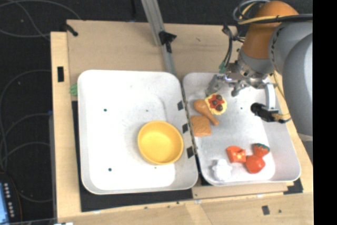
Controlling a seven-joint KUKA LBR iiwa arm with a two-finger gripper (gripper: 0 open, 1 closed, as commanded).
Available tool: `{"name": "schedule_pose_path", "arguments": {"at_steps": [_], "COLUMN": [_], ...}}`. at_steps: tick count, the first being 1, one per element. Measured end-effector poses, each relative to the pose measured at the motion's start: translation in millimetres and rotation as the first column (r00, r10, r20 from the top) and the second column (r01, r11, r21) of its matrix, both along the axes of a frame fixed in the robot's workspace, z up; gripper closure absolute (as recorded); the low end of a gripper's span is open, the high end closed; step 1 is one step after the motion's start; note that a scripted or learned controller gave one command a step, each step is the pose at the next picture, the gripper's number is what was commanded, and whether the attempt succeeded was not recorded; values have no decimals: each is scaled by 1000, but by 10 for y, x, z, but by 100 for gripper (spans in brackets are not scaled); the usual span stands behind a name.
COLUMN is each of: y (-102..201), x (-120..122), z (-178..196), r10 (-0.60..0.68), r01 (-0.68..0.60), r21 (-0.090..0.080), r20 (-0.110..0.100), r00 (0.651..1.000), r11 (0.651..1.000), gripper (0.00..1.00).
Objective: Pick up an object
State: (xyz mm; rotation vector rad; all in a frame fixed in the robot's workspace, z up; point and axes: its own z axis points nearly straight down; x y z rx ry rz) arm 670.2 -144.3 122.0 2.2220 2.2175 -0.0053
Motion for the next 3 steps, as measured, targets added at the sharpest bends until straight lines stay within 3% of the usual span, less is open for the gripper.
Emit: {"name": "schedule_pose_path", "arguments": {"at_steps": [1,2,3], "y": [-24,-34,-45], "x": [0,11,-66], "z": [-212,-84,509], "r10": [-1,-1,0], "r01": [1,1,0], "r21": [-1,-2,4], "r20": [0,4,7], "r00": [1000,1000,1000], "r11": [1000,1000,1000], "gripper": [0,100,100]}}
